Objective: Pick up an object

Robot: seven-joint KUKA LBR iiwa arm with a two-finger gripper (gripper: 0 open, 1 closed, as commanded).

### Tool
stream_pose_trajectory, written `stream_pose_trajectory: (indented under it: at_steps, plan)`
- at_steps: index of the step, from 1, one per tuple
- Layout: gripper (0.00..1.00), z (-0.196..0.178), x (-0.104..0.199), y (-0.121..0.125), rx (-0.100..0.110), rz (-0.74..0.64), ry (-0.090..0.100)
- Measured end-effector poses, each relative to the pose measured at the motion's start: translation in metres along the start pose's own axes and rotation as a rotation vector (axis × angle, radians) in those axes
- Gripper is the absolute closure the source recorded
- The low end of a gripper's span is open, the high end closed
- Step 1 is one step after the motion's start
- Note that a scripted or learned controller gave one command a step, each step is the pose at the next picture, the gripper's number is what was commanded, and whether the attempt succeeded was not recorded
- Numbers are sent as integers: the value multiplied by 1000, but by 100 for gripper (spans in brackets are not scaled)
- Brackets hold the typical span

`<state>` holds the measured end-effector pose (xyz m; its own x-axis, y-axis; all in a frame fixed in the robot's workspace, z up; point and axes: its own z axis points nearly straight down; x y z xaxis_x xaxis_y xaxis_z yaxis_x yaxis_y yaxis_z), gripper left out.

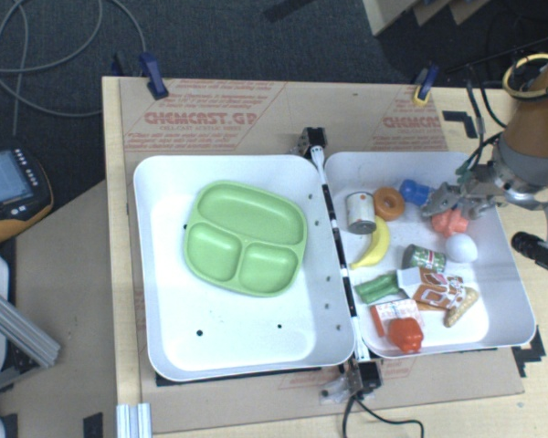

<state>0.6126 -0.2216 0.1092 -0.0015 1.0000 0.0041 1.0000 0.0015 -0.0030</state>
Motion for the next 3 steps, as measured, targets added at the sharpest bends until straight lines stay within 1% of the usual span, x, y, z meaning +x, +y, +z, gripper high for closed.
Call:
stream_pose_trajectory:
  at_steps: [1,2,3]
  plan:
    - [0,25,38,-22,-1,0,-3]
    - [0,26,16,34,9,-1,-2]
    - [0,25,59,-6,-2,0,-3]
